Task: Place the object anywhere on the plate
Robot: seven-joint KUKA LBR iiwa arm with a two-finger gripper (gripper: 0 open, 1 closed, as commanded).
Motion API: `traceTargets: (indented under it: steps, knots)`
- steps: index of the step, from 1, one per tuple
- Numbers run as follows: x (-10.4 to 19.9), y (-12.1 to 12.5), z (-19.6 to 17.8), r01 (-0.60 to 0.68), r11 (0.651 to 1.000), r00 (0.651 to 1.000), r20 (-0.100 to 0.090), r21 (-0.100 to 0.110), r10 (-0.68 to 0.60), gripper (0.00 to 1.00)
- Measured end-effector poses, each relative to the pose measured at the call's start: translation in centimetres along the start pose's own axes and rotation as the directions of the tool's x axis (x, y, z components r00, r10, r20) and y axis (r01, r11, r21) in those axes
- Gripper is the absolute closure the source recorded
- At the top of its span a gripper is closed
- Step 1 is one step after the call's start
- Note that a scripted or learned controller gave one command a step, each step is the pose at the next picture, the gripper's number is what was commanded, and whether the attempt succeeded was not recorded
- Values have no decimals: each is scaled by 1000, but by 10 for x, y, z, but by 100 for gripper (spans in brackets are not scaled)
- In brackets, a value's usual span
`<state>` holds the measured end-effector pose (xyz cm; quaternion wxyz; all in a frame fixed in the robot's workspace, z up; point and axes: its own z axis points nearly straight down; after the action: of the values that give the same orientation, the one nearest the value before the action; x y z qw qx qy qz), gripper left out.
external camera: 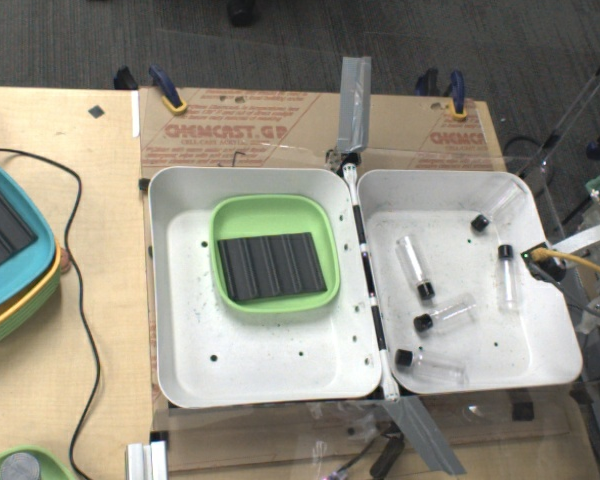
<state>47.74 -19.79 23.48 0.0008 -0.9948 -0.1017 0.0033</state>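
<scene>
Green plate [324,230] w/ black insert in left bin [180,298], clear vials [412,266] (black caps) in right bin [540,353]

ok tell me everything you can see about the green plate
The green plate is a light green, rounded-square dish with a raised rim, plastic by the look of it. It sits flat in the left white bin, toward the bin's back and centre. A dark grey ribbed rectangular insert lies across its floor, slightly skewed.
</scene>
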Motion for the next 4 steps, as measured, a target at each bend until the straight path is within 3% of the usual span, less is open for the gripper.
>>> traceTargets:
  steps: [1,2,4]
  knots:
    - [10,-49,10,-3,1000,1000,-1,0,3,0]
    - [15,-72,10,-2,1000,1000,-1,-1,2,0]
    - [1,-8,-13,-6,1000,1000,-1,-1,6,0]
